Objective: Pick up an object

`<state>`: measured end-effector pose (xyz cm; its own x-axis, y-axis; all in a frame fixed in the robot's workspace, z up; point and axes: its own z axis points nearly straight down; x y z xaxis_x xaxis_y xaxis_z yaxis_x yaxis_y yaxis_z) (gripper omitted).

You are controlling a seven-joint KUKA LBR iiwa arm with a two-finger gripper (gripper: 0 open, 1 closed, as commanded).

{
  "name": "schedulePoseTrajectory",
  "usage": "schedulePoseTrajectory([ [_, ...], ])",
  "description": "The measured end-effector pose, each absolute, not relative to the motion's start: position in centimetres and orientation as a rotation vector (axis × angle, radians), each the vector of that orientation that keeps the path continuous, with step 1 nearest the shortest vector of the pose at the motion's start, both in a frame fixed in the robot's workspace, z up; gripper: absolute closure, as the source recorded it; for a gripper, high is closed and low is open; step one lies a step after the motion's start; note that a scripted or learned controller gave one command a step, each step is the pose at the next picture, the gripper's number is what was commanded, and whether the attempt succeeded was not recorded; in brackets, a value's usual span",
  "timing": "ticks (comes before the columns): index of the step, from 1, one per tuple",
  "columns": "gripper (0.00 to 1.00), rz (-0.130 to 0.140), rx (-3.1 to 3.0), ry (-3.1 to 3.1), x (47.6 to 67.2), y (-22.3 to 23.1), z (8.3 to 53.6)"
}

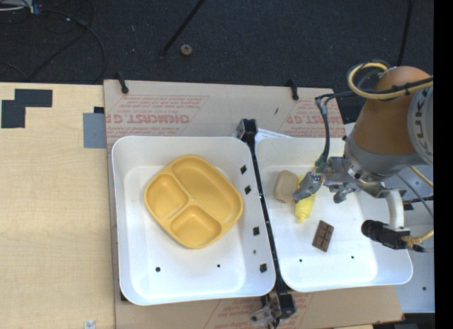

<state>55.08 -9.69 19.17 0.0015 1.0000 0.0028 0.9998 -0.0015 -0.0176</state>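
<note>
Item 1: gripper (309, 192), fingers narrowly parted, was positioned at the top of a yellow object (304, 207) in the right bin (368, 274), beside a beige piece (285, 186); a slip was judged likely, the grasp being unconfirmed

Smooth, glossy plastic is seen on the white bins (134, 179); the yellow divided plate (193, 200) looks matt plastic. Printed cardboard (163, 112) lies beneath, pale wood-grain bench (49, 207) beside.
</note>
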Motion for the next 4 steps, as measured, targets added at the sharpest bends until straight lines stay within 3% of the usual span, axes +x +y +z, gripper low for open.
schedulePoseTrajectory([
  [1, 0.0, 0.004, -2.218, -2.219, 55.4, -9.7, 19.9],
  [3, 0.0, 0.006, -2.219, -2.215, 55.9, -8.5, 10.7],
  [4, 0.0, 0.006, -2.219, -2.217, 55.8, -8.4, 8.6],
])
